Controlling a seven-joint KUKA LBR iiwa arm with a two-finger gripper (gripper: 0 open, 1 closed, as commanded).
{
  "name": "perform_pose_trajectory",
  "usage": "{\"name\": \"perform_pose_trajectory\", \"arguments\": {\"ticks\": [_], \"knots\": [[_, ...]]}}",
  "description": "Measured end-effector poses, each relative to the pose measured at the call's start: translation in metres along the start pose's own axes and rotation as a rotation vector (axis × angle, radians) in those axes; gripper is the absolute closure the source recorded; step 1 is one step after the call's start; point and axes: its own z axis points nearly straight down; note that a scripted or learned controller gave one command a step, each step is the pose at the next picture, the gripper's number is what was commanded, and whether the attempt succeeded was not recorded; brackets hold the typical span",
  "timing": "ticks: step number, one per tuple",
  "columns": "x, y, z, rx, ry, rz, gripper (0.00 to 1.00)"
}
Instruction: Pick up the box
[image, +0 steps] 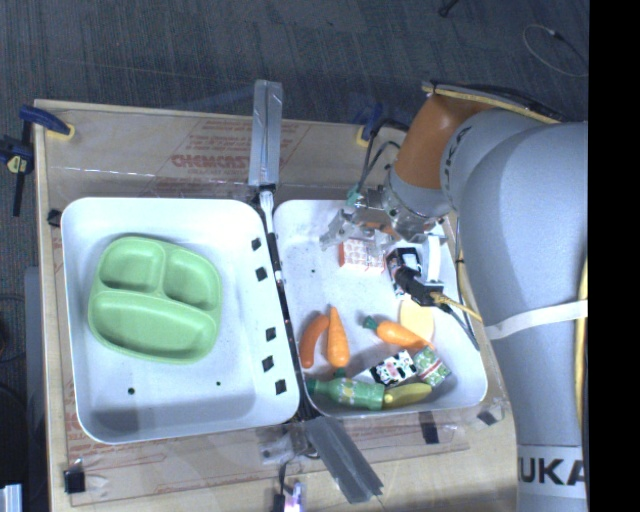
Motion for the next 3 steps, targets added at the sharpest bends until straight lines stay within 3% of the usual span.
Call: {"name": "perform_pose_trajectory", "arguments": {"ticks": [1,2,3], "knots": [[0.001,0.002,0.008,-0.001,-0.001,-0.061,0.00],[0.001,0.003,0.000,-0.001,-0.003,-0.067,1.00],[0.058,-0.015,0.017,0.011,0.002,0.044,1.00]]}}
